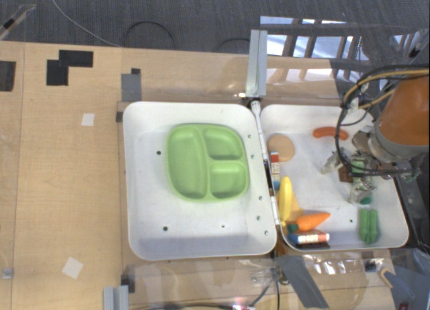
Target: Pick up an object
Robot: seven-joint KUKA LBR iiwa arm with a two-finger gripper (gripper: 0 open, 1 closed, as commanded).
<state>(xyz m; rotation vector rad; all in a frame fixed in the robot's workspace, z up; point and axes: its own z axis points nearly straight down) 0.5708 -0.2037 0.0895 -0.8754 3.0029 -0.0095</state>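
My gripper (356, 179) hangs low over the right part of the right bin (336, 110), under the grey wrist with its orange band. In that bin lie a tan round disc (281, 147), an orange-red sausage (328, 132), a red and white marker (274, 168), a yellow banana (287, 198), an orange carrot (313, 221), a small red and white tube (313, 238) and a green ridged piece (368, 225). The green piece lies just in front of the gripper. A small teal bit shows at the gripper's lower end.
The left bin (144, 228) holds a green divided plate (205, 162). A raised divider (263, 167) separates the two bins. Cables loop from the arm over the right bin's far right corner. A metal frame stands behind the right bin.
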